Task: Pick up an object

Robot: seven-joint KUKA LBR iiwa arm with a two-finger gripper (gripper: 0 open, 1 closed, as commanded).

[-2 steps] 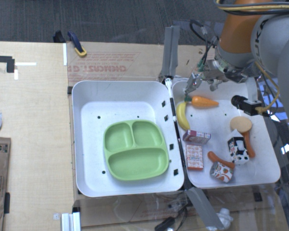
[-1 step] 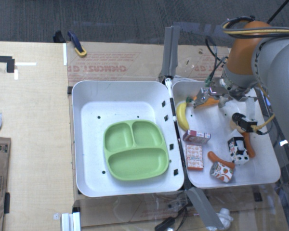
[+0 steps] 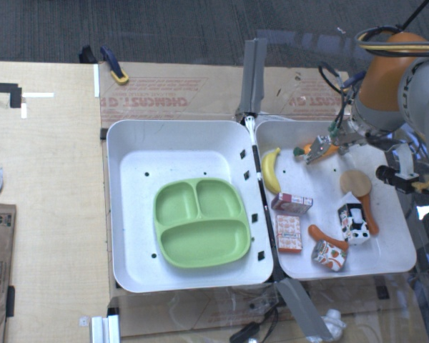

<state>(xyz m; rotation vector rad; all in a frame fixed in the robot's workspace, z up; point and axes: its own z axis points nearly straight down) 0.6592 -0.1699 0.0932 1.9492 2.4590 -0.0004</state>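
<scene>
My gripper (image 3: 317,151) hangs low over the far part of the right bin (image 3: 386,263), at the end of the grey arm with the orange band (image 3: 386,77). A small orange and green item (image 3: 300,151) lies right at its tip; whether it is gripped I cannot tell. A yellow banana (image 3: 271,170) lies to the left of it by the bin's wall. Nearer the front lie a pink-and-white box (image 3: 292,204), a second small box (image 3: 289,233), an orange sausage-like piece (image 3: 319,231), a small can (image 3: 329,256), a black-and-white carton (image 3: 353,222) and a wooden spoon (image 3: 357,184).
The left bin (image 3: 129,191) holds a green divided plate (image 3: 200,222). A grey divider post (image 3: 253,77) stands behind the seam between the bins. Cables and the arm's body crowd the right bin's far right corner.
</scene>
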